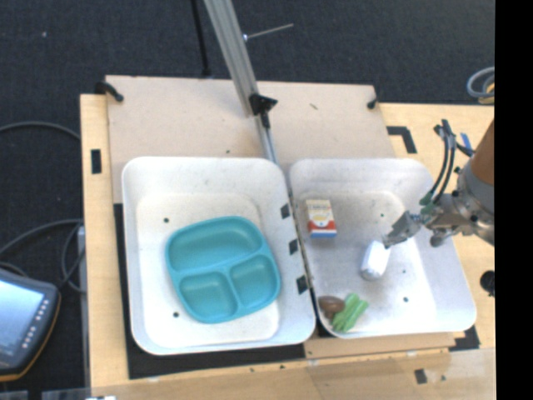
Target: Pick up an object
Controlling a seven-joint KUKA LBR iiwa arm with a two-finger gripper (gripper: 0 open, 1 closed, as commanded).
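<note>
The end effector [414, 227] hangs over the right bin [441, 307]; whether it is spread, I cannot tell; the white cylinder [375, 260] lies just below-left of it, untouched; being round, it may roll away or slip when nudged.

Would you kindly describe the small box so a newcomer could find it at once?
Look in the right-hand bin, at its upper left near the divider. The small box lies there alone, white with red and blue print, the only squared-off item in that bin.
</note>
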